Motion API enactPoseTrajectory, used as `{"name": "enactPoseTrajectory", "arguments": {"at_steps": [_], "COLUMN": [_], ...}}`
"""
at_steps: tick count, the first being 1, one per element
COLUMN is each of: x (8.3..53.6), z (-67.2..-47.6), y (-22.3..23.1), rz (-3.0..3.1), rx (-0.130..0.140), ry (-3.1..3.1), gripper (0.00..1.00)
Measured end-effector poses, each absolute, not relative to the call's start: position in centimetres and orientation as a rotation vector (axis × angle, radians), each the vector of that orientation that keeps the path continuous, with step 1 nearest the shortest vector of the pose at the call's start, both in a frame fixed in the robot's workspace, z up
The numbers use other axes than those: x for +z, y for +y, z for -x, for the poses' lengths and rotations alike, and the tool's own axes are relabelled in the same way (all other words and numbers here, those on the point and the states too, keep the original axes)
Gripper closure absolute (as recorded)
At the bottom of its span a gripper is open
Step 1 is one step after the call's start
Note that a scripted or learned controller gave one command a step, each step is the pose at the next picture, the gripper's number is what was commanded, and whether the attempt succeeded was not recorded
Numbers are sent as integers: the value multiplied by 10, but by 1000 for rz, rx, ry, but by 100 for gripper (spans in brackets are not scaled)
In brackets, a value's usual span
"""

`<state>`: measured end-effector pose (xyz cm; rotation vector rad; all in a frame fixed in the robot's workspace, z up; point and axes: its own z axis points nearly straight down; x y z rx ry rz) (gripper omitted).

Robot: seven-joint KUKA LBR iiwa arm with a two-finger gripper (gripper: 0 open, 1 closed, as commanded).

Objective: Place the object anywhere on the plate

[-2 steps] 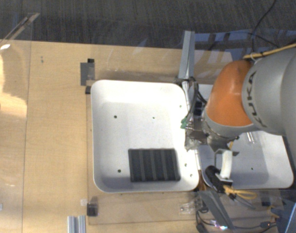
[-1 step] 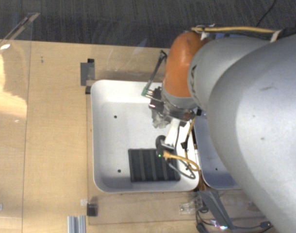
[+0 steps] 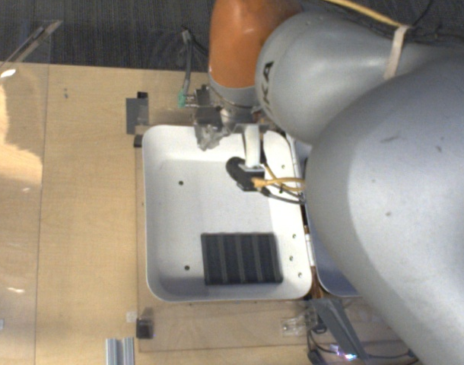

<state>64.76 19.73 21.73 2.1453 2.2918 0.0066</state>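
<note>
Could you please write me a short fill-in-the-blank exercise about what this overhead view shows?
1. The dark ribbed plate lies in the ____ bin.
2. The band above the arm's wrist is ____.
3. The gripper hangs over the bin's ____ edge, away from the plate.

Missing words: white; orange; far
</note>
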Motion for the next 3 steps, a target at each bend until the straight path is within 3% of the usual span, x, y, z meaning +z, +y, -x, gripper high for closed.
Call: {"name": "enactPoseTrajectory", "arguments": {"at_steps": [1,2,3], "x": [150,93,205], "z": [-593,-496,-488], "y": [208,234,163], "rz": [-2793,-2566,-2339], "rx": [0,27,7], "ry": [1440,1806,2096], "gripper": [100,100,100]}}
